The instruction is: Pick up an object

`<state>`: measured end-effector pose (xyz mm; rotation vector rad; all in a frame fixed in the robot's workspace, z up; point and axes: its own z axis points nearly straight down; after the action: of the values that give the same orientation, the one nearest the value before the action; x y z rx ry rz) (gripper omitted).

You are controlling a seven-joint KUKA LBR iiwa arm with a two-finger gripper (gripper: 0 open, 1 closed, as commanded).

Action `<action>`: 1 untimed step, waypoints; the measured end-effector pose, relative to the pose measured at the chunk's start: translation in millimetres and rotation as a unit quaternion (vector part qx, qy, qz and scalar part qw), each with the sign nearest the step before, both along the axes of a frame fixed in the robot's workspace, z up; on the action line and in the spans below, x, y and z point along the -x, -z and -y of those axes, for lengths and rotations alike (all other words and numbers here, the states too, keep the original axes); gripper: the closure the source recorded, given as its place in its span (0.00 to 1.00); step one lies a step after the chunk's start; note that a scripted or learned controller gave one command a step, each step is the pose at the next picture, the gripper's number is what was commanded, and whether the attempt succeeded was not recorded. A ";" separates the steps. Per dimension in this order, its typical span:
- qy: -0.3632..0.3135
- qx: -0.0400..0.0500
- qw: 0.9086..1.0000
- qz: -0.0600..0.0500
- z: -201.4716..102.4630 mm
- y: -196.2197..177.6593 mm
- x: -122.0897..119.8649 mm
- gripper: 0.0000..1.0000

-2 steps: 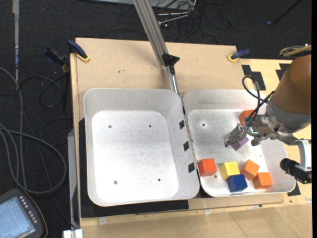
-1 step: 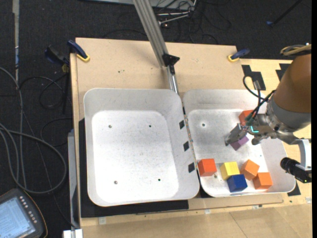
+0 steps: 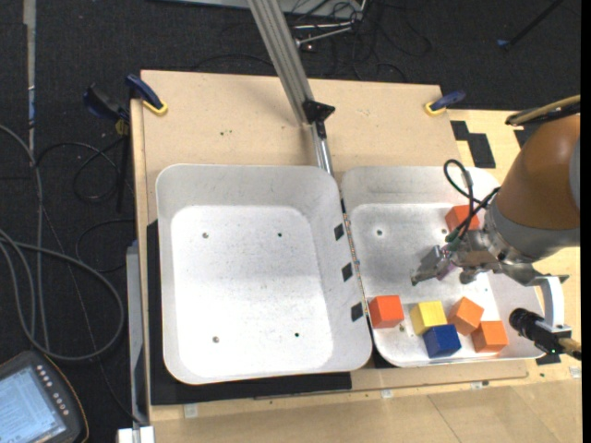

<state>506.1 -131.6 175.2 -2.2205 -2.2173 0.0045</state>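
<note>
In the right bin (image 3: pixel 388 212) lie six small blocks: four orange, one yellow (image 3: pixel 428 317) and one blue (image 3: pixel 442 341), all near-cubes with no clear long axis, five clustered near the front rim and tilted at differing angles. The sixth, an orange block (image 3: pixel 459 218), sits farther back beside the arm. The gripper (image 3: pixel 432 266) hangs low over the bin floor, seemingly pinching nothing; whether its fingers are spread I cannot tell.

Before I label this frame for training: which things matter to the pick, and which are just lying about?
For the job: gripper; right bin; orange blocks; yellow block; blue block.

Lying about: left bin; clamps; floor cables; pendant.
</note>
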 end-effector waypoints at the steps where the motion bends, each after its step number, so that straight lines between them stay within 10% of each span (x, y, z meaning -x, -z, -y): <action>1: 0.000 -0.001 1.000 0.000 -9.1 59.7 -0.7 0.00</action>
<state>506.7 -122.5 115.5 -2.2185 -2.2172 0.0044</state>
